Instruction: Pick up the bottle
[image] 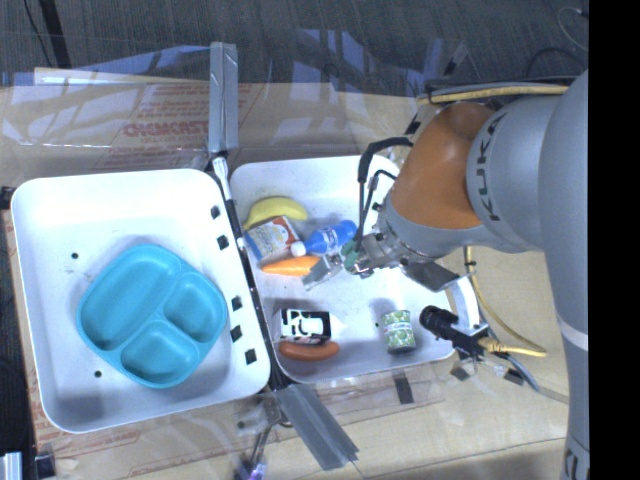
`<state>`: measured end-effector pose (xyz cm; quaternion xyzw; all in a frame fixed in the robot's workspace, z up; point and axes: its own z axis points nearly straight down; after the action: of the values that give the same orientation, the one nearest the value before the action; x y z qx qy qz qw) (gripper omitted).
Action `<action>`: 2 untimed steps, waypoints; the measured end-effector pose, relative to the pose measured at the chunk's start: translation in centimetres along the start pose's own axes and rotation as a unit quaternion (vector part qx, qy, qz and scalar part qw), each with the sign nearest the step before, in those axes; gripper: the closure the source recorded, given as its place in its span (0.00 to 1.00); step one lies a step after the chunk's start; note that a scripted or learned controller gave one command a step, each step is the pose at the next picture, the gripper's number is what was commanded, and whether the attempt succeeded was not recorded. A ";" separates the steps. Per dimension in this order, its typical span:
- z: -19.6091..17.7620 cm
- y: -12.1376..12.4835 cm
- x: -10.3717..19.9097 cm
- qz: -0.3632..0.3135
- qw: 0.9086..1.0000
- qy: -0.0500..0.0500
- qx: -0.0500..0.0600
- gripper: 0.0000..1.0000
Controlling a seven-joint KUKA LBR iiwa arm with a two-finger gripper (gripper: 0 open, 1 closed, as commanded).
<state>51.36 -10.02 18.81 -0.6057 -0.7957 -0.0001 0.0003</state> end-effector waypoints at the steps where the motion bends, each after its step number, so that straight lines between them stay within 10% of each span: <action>1: -0.4 2.8 2.3 -0.032 0.999 0.000 0.000 0.00; 2: 8.8 9.7 -5.1 -0.053 0.999 -0.004 -0.008 0.00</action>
<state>62.06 -12.31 10.00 -0.5628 -0.8265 -0.0040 -0.0078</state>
